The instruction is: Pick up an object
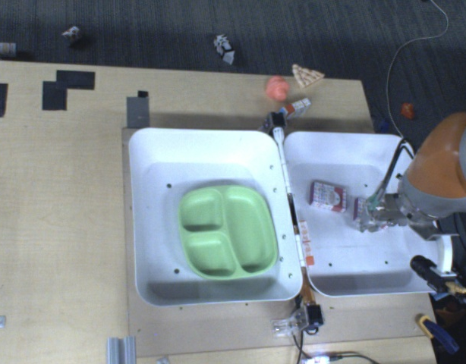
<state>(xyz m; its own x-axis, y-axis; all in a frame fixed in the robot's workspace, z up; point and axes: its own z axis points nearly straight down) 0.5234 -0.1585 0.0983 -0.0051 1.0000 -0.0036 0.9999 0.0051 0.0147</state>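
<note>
A small flat packet (327, 196) lies on the floor of the right bin (347, 275), a rectangular thing with a maroon-pink printed face and a paler, whitish patch in the middle; its long axis runs roughly across the bin, from the divider side toward the arm, tilted slightly so the arm-side end sits a touch lower in the view. It looks like thin card or foil wrap, matte, with soft corners. Taking that packet as the landmark: the gripper (372, 220) is just beside it on the arm side and a little lower in the view, down close to the bin floor, a dark metal cluster with cables running up from it; from here I cannot tell how its tips are set or whether anything is between them, and the packet itself lies apart from it. Behind the gripper, farther from the packet, is the arm's grey body with its glossy orange band (443, 158). On the packet's other side, across the strip where the 2 bins meet, the left bin (153, 203) holds a pale green plastic tray (227, 230), smooth, rounded, with 3 compartments. Both bins are shallow white plastic on a light wooden bench (58, 226).
</note>
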